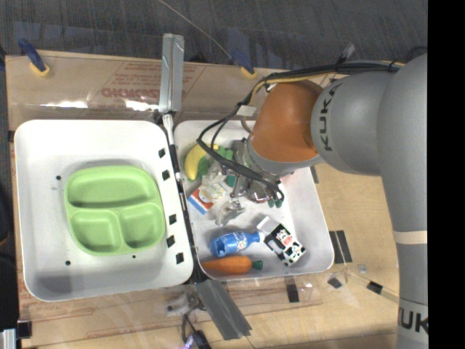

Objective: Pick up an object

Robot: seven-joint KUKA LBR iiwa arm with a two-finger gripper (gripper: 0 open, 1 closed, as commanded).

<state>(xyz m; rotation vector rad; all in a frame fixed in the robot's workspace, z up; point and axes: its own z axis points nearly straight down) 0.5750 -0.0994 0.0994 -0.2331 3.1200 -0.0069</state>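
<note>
Carrot (227,265) lies nearest, along the front wall of the right bin (320,224). Just behind it a blue bottle (234,243) lies on its side, and to its right a small black-and-white carton (285,245). Mid-bin: claw (247,192) hangs low over crumpled clear wrapping (214,189) and a red-and-white packet (197,201); cannot tell whether it is spread or pressed together, and nothing is seen between its tips. Behind, a yellow banana (193,162) rests near the divider. Left bin (36,158) carries a green sectioned tray (112,209).

Task object: not yet picked; candidates all sit in the right bin.

Risks (judgement): items crowd under the claw, so a closing may catch slippery wrapping and slide off, or nudge neighbours. Loose black cables (218,133) at the wrist could snag.

Legible text: "KUKA" on the grey arm (363,122). Printing on the table sheet at the far side is too faint to read.
</note>
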